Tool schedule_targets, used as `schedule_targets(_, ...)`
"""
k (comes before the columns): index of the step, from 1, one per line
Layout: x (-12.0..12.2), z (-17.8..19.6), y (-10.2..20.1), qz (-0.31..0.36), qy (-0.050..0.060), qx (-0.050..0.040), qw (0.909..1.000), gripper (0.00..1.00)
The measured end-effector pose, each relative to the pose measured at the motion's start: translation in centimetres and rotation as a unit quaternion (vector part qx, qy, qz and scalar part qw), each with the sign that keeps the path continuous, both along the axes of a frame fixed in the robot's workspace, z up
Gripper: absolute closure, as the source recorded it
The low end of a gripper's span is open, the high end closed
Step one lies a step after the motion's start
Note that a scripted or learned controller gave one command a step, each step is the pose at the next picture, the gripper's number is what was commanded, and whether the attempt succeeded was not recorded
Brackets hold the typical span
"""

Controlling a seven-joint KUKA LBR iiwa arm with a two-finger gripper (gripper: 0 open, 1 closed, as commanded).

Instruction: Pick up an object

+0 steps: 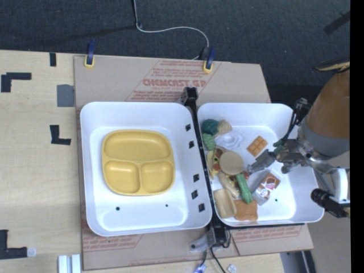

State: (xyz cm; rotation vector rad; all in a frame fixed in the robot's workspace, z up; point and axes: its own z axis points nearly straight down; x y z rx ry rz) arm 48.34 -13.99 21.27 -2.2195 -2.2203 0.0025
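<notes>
The right bin holds a heap of toy food. In it are a teal lump, a pale piece, an orange cracker, a round tan disc, a green pod, toast slices and a small red and white packet. My gripper reaches in from the right and hangs low over the middle of this bin. It sits between the cracker and the packet, just right of the tan disc. I see nothing held in it.
The left bin carries a yellow divided plate. A black divider strip runs between the bins. Both bins rest on a cardboard sheet clamped at the back. The arm's grey and orange body stands over the right bin's right edge.
</notes>
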Motion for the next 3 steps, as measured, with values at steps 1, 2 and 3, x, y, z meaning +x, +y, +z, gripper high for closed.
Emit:
schedule_targets(1,-0.1,-13.4,2.9,0.001,0.001,0.0005,1.0,0.0)
schedule_targets(2,0.0,-11.8,2.7,-0.001,-0.001,-0.0006,1.0,1.0)
schedule_targets(3,7.0,-2.5,9.2,0.002,-0.003,-0.0007,1.0,1.0)
